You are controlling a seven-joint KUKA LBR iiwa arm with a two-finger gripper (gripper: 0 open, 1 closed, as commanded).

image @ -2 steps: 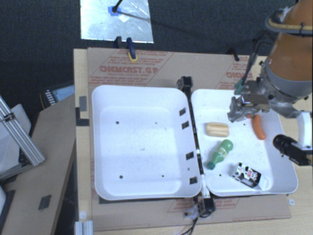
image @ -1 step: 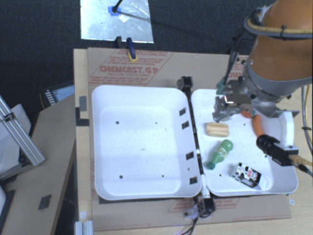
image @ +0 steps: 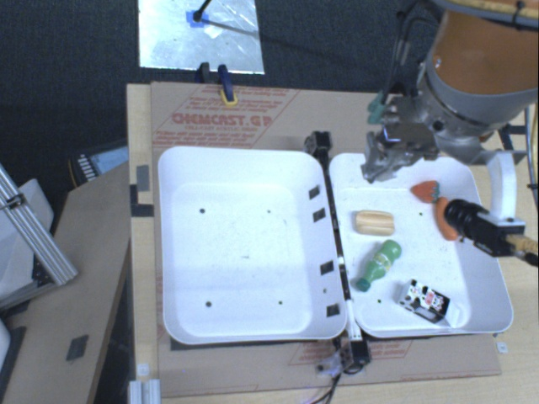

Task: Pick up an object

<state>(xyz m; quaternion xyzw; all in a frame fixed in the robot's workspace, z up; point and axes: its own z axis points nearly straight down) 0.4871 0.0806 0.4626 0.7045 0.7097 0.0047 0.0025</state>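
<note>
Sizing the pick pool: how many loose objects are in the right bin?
4: tan bun mid-bin, green bottle just below it, black-and-white box near the front edge, orange piece at the right, partly covered by the arm, which may hide more.

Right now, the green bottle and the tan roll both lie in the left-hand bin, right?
No. The camera view shows the green bottle and the tan roll both lying in the right-hand bin, not the left.

The left bin [image: 236,242] offers open floor throughout, whereas 4 separate obstacles dot the right bin [image: 484,310]: tan roll [image: 373,222], green bottle [image: 378,264], orange carrot [image: 426,190] and black-and-white block [image: 425,301].
</note>
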